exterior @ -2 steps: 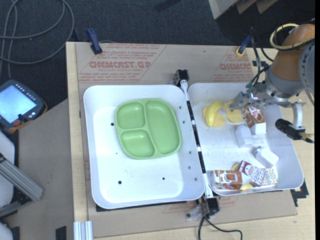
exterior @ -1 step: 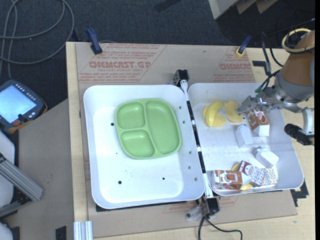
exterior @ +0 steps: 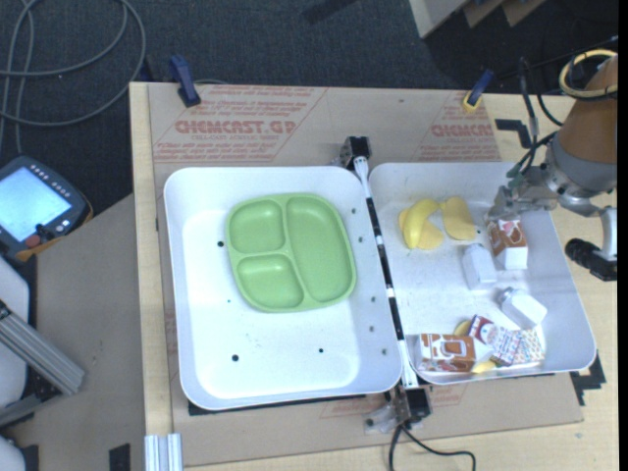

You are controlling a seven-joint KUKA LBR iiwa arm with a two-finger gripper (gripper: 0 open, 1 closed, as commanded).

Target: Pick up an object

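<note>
Gripper (exterior: 512, 202): low over right bin (exterior: 579, 307), far edge; can't tell its state, nothing seen held.
Nearest target: small carton (exterior: 507, 241), just below gripper.
Others: yellow pieces (exterior: 435, 223) to gripper's left; white block (exterior: 477, 263) nearby.
Tip: centre over carton, drop straight, avoid the block.
Left bin: green tray (exterior: 291, 251), well apart.

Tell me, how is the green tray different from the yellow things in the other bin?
The green divided tray is much larger than the yellow banana-like pieces. The tray is flat with three compartments; the yellow pieces are rounded lumps. The tray lies alone in the left bin; the yellow pieces share the right bin with small packets. Both look like plastic.
</note>
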